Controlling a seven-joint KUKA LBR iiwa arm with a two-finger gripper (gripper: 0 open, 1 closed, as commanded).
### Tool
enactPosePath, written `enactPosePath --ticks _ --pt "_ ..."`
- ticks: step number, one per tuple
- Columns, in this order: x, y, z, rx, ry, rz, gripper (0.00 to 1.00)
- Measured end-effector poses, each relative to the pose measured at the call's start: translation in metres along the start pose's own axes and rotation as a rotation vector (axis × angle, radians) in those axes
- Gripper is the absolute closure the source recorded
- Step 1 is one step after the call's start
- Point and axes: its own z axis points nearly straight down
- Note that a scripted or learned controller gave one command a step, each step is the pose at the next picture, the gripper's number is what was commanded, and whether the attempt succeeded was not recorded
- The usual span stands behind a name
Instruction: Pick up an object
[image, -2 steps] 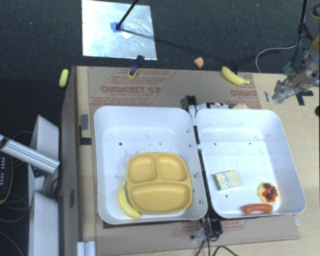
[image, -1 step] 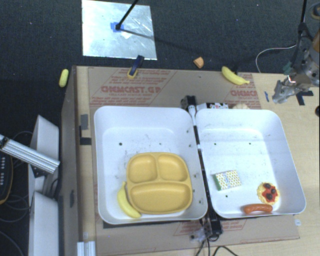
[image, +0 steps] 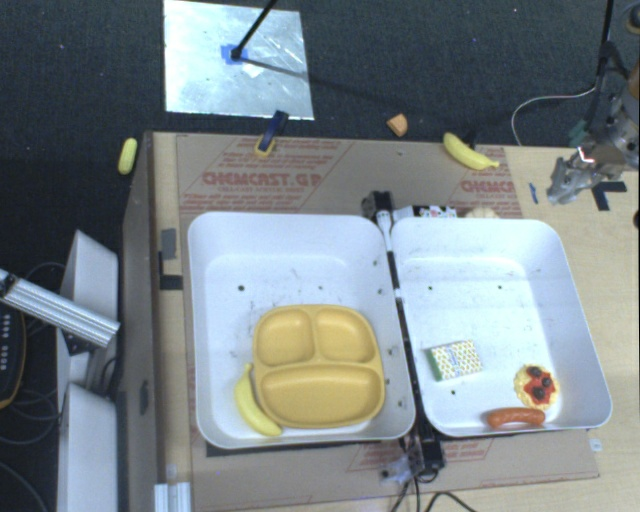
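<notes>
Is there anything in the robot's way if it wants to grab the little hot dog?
Nothing visible blocks it. The gripper hangs outside the right bin, past its far right corner. The hot dog lies uncovered at the bin's near edge, just below the small pizza.

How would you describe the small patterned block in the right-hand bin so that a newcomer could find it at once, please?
Start at the right bin of the two white bins. Near its front left part lies the patterned block, a small flat rectangle with a green-and-white speckled face. Its neighbours, a round pizza toy and an orange sausage, sit further right and are rounded.
</notes>
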Motion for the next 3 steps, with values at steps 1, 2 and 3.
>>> enactPosePath --ticks 1,2,3 --pt "0.000 0.000 0.000 0.001 0.000 0.000 1.00" --pt "0.000 0.000 0.008 0.001 0.000 0.000 1.00" --pt "0.000 0.000 0.014 0.001 0.000 0.000 1.00"
